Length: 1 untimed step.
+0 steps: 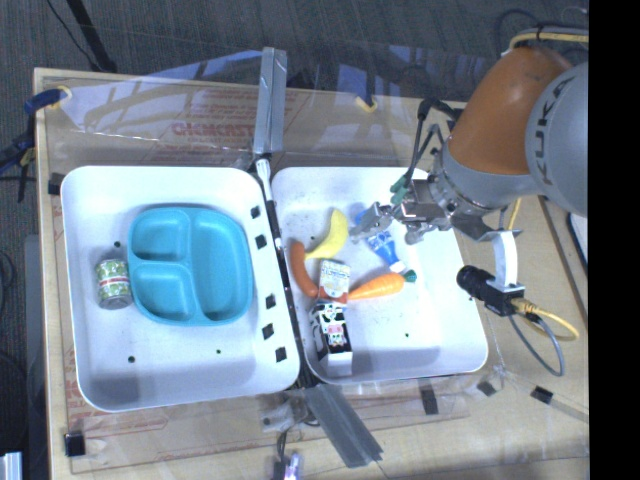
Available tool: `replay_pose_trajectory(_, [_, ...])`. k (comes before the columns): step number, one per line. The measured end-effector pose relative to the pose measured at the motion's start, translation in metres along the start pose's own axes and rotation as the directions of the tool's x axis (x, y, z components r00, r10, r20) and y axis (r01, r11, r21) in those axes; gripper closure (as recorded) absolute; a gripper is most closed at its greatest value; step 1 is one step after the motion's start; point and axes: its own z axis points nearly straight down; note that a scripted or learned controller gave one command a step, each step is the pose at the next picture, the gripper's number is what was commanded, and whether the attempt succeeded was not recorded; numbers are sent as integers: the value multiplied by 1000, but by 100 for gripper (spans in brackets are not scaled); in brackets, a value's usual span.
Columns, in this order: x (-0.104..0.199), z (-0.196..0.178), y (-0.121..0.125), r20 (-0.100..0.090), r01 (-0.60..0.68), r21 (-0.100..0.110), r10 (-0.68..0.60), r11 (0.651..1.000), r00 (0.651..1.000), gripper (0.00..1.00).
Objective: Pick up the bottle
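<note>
Hand (385, 218) hovers over the small blue bottle (385, 246) in the right bin (450, 338), can't tell if it's gripping or released. Banana (334, 234) and carrot (378, 287) crowd the bottle; risk is the hand nudging those or slipping off the lying bottle

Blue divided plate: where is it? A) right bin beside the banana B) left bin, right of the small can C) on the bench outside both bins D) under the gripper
B: the blue divided plastic plate lies in the left white bin, with the small green-labelled can just to its left, across the divider from the yellow banana and the gripper in the right white bin.
</note>
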Motion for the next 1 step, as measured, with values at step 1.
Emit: replay_pose_trajectory(1, [-59, 48, 43, 1, -182, 0, 182, 983, 983, 0])
